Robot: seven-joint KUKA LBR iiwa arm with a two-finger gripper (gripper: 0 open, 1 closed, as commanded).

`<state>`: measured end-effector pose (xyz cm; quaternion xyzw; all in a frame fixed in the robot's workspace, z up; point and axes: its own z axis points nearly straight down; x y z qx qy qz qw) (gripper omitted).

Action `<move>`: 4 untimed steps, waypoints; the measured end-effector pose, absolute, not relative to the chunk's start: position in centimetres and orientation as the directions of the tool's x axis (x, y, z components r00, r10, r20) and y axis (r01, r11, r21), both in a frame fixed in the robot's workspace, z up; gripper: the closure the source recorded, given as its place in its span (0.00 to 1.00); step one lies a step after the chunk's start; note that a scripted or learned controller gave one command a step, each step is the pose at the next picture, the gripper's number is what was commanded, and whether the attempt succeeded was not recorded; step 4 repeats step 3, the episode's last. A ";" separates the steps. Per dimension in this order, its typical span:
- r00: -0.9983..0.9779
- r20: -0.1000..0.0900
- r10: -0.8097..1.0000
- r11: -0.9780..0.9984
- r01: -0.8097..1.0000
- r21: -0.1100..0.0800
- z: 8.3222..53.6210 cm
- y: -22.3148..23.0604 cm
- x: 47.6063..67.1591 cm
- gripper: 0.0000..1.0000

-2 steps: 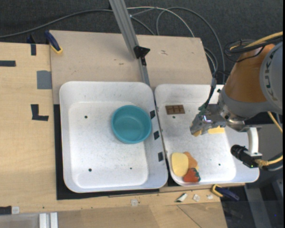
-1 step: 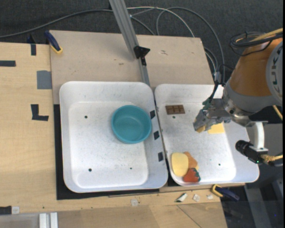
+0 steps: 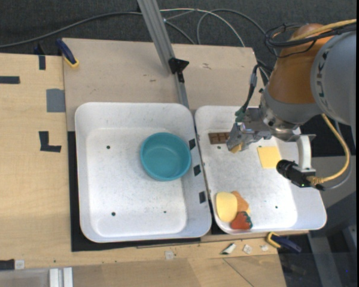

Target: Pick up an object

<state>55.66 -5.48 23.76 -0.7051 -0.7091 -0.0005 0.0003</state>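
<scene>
My gripper [image 3: 236, 143] hangs over the upper left part of the right bin [image 3: 287, 211]. Just to its left a small brown bar [image 3: 218, 138] lies near the bin's left wall, partly covered by the gripper. A flat yellow square [image 3: 268, 156] rests to the gripper's right. At the bin's front left corner a pale yellow rounded object [image 3: 226, 205] sits against an orange piece [image 3: 243, 203] and a red one [image 3: 242, 222]. I see nothing held in the gripper.
The left bin [image 3: 107, 178] holds a teal bowl [image 3: 165, 155] towards its right side. A grey metal post [image 3: 161, 34] rises behind the bins. Cables run across the dark floor at the back. A yellow cable loops beside the arm at the right.
</scene>
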 end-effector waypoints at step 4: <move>-0.004 0.000 1.000 0.004 1.000 0.000 23.9 6.4 63.6 1.00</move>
